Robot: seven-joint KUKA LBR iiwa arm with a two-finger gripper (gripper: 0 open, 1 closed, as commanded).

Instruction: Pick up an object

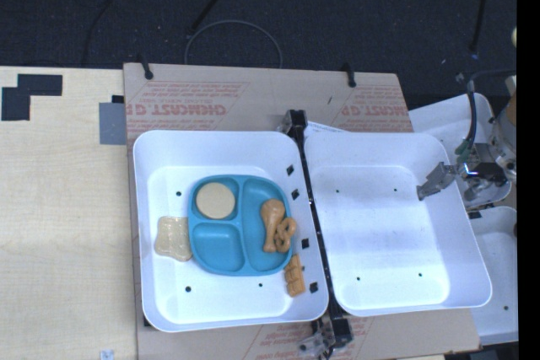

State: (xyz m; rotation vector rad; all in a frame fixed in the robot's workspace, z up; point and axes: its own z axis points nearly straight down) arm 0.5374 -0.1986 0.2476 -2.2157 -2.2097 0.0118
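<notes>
Smooth white bins [169,299], glossy blue divided plate [221,253]

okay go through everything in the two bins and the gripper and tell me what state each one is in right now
Blue tray: flat in the left bin, three compartments.
Round cracker: in the tray's upper left compartment.
Pretzel: in the tray's right compartment.
Pale biscuit: on the bin floor, against the tray's left edge.
Small brown snack: on the bin floor, by the tray's lower right corner.
Gripper: over the right bin's right edge, holding nothing.

Blue tray [221,255], tan food pieces [277,225], white bins [160,149]
</notes>
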